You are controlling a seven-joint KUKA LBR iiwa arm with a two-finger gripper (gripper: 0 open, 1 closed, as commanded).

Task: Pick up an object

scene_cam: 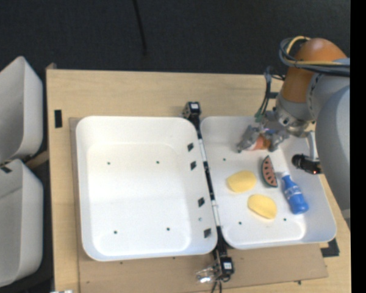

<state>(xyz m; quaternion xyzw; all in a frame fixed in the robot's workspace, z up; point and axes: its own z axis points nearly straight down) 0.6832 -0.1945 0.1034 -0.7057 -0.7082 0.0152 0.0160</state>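
Observation:
My gripper (259, 142) hangs low over the back of the right bin (232, 237). Its fingers (244, 143) are spread apart, so it is open. A small orange-red object (261, 143) lies between them, and I cannot tell whether either finger touches it. Just in front of the gripper lies a watermelon-slice toy (268, 171). A blue bottle (293, 194) lies beside the slice on the right. Two yellow lumps rest in the bin's middle, one pale (241, 181) and one deeper yellow (263, 206).
The left bin (85, 182) sits beside the right one, joined by a clipped divider rim (205, 176). The arm's grey body and orange band (305, 72) stand over the right bin's back right corner. White padded shapes (9, 163) lie off the bench's left edge.

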